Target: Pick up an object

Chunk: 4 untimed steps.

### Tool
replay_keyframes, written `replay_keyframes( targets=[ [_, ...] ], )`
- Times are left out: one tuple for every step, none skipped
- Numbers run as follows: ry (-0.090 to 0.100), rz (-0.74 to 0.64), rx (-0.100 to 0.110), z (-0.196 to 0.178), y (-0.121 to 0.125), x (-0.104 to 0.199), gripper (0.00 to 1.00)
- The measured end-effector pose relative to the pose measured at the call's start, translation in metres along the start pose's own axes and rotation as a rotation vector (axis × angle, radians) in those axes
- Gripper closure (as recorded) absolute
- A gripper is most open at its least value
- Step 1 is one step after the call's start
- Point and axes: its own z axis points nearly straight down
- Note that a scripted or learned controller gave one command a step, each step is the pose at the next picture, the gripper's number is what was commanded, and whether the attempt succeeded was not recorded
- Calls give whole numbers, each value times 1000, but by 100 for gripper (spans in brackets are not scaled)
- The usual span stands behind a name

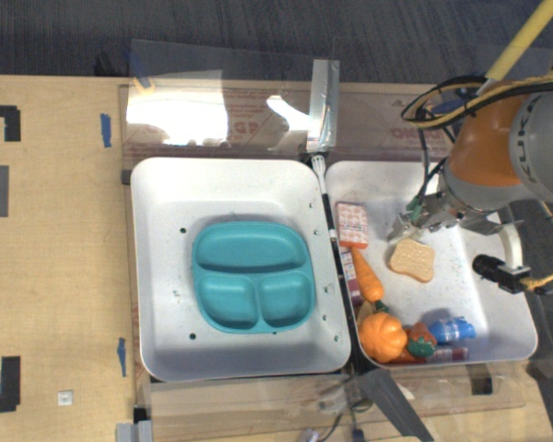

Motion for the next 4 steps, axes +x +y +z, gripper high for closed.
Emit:
replay_keyframes(
  targets=[
    [3, 94, 3, -90, 28, 49, 100],
    [3, 96, 10, -86, 26, 48, 0],
    [5, 103, 18, -16, -36, 36, 0],
    [3, 102, 8, -29, -33, 36, 100]
  ],
)
